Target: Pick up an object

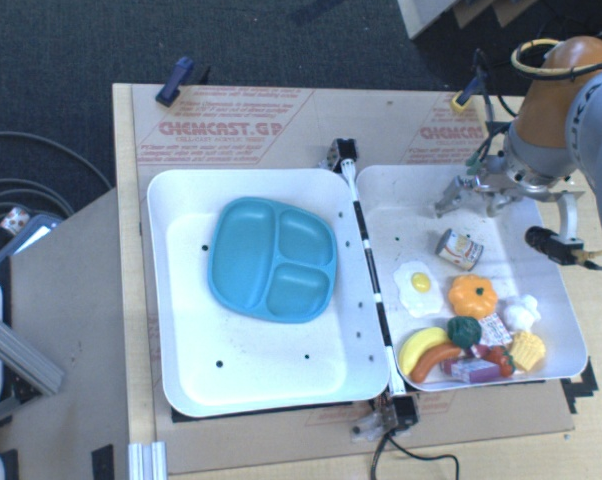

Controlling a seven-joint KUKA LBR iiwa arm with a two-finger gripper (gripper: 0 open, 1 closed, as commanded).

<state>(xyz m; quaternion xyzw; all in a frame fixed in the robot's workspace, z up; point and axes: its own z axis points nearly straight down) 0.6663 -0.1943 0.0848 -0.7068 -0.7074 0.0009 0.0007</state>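
Note:
My gripper (474,200) hovers over the back of the right bin (401,193), fingers spread open and nothing between them. Just in front of it a small tin can (460,249) lies on its side. Further forward sit a toy fried egg (415,283) and an orange pumpkin (472,295). Packed into the bin's front corner are a banana (419,348), a green broccoli piece (464,331), a sausage (438,361), a corn cob (528,349), a white garlic bulb (522,313) and a red packet (478,370).
A blue divided plate (273,259) lies in the left bin (181,348). A black clip (342,152) sits at the back where the bins meet. The arm's grey and orange wrist (556,98) stands over the right bin's back right corner.

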